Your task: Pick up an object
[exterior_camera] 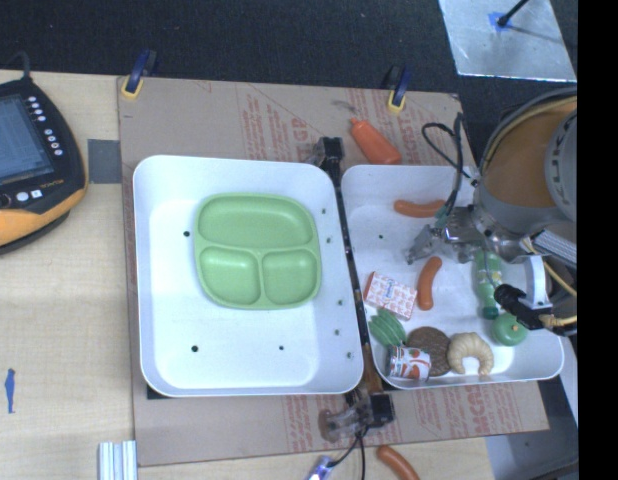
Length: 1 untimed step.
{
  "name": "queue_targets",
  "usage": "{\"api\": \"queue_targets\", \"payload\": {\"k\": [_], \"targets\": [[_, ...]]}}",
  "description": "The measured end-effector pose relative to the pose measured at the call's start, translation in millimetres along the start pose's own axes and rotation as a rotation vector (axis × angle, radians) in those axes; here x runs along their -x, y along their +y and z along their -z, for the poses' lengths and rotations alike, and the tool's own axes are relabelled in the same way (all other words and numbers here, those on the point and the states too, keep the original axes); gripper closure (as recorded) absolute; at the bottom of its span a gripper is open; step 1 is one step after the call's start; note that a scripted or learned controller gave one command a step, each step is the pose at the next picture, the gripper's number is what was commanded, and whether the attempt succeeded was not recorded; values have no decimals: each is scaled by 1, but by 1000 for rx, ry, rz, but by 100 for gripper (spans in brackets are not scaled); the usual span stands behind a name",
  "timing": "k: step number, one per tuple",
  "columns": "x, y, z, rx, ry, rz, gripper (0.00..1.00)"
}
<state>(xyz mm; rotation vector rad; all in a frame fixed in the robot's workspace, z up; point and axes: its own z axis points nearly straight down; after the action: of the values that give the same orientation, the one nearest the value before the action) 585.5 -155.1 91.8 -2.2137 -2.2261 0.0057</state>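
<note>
Left of the claw (426, 250) sits the green plate (257, 249) in the far bin, while just below its metal tips, in the near bin (374, 193), lies a small sausage (427, 283), long axis running toward and away from it; whether the claw is parted I cannot tell.

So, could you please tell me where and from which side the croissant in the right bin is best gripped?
Probably across the thick middle of the croissant, coming straight down from above. It lies flat as an arch with its tips toward the bin's near wall, and the chocolate cookie sits close on its left, so a side approach looks crowded.
</note>
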Motion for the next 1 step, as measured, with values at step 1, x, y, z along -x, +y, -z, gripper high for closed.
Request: {"api": "queue_targets", "payload": {"k": [1], "targets": [[-35, -22, 0, 0, 0, 1, 0]]}}
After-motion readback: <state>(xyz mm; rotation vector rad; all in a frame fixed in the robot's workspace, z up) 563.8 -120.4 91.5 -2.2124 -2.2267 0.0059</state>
